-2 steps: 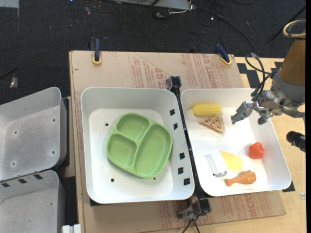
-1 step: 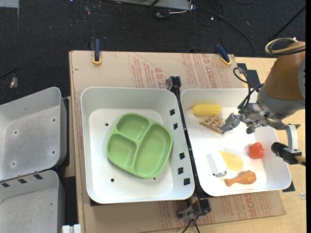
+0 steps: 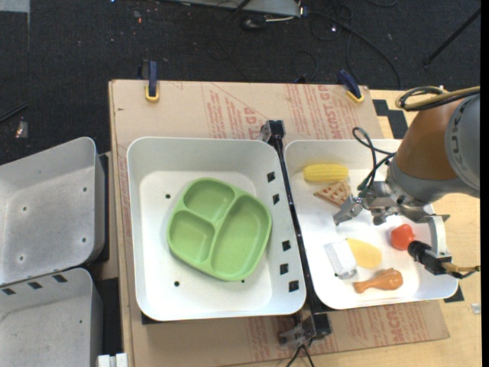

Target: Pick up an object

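Observation:
In the right bin (image 3: 321,293) lie a yellow corn cob (image 3: 325,173), a brown waffle piece (image 3: 332,195), a red tomato-like ball (image 3: 402,236), a pale yellow wedge (image 3: 364,252), a small white block (image 3: 340,258) and an orange-brown drumstick (image 3: 378,281). My gripper (image 3: 361,214) hangs over the middle of this bin, just right of the waffle piece and above the yellow wedge. Its fingers are spread open, with bare bin floor showing between them. The arm covers part of the bin's right side.
The left bin (image 3: 145,281) holds a green three-compartment plate (image 3: 220,228). A black divider with clamps (image 3: 286,205) runs between the bins. Grey lids (image 3: 46,197) lie off the bench at the left. Cables hang beside the arm.

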